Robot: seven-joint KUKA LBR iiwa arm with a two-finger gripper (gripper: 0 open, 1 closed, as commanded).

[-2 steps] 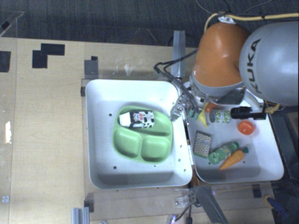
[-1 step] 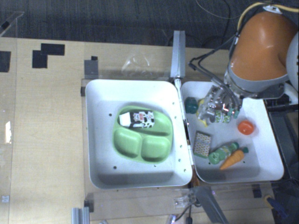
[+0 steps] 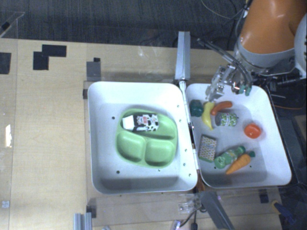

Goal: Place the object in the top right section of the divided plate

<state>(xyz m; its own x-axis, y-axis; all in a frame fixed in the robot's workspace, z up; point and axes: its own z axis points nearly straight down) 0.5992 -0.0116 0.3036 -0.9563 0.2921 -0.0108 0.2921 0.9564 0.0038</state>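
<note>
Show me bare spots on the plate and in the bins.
Plate: both lower sections bare; the top one holds a carton. Left bin: bare floor all round the plate. Right bin: bare along the near edge, crowded from banana to carrot.

You are looking down at a slant on a pale wooden bench [image 3: 48,128], lit evenly from above. Black blocky marks [image 3: 49,54] sit on its far left part. Beyond the bench's far edge you see dark grey carpet [image 3: 105,8], with thin cables [image 3: 220,4] looping over it at upper right. A grey metal bar [image 3: 183,56] stands upright at the bench's middle.
</note>
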